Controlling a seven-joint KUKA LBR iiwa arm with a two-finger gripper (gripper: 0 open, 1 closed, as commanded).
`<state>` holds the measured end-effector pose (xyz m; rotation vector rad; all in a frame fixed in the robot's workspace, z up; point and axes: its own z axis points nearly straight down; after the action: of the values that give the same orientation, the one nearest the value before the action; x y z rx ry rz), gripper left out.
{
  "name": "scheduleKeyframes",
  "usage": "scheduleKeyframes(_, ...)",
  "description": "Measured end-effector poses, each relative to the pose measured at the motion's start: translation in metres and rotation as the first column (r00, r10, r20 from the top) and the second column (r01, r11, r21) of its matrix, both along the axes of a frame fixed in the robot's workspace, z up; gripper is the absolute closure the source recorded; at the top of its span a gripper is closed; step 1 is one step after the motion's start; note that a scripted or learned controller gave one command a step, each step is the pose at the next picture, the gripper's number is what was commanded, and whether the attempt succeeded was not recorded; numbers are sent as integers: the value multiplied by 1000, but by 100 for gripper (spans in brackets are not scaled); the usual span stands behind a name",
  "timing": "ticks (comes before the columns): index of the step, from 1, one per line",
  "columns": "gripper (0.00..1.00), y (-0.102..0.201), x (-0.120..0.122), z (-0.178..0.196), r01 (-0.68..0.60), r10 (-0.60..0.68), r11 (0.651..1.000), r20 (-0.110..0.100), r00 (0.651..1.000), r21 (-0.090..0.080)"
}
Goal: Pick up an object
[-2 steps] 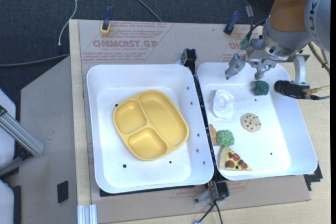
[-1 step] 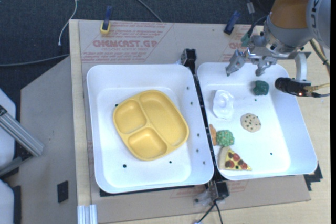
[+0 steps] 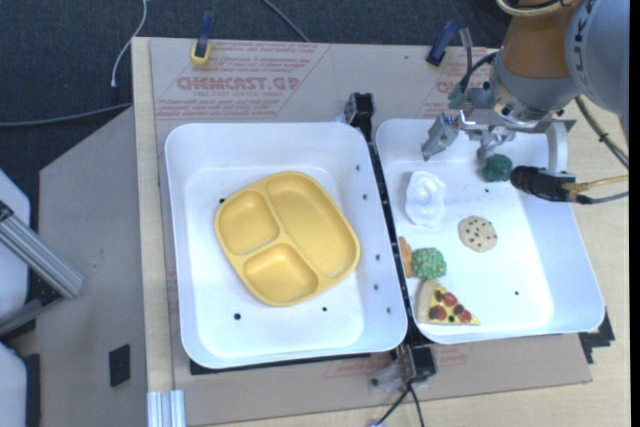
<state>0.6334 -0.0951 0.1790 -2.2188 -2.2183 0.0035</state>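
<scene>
Gripper [image 3: 465, 137] sits over the far part of the right bin [image 3: 560, 290], below the orange wrist band. One grey finger [image 3: 436, 137] angles out to the view's left; the other side is lost among wrist hardware, so whether it is released or clenched cannot be told. Nothing visible between the fingers.

Small dark green object [image 3: 497, 167] lies just beside the gripper, on the bin floor. White crumpled object [image 3: 425, 197] lies near, toward the bin's left wall. Cookie with dark chips [image 3: 478, 234] sits mid-bin, apart from the others. Green broccoli piece [image 3: 429, 262] lies nearer the front, touching a thin orange piece [image 3: 405, 256] at the left wall. Pizza slice [image 3: 445, 305] lies at the front left corner.

Left bin [image 3: 190, 215] holds a yellow divided plate [image 3: 287, 237], three compartments, roughly centred.
</scene>
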Motion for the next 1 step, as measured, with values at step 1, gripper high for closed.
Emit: scheduleKeyframes(1, 0, 1, -3, -43, 0, 0, 1000, -2, 1000, 0)
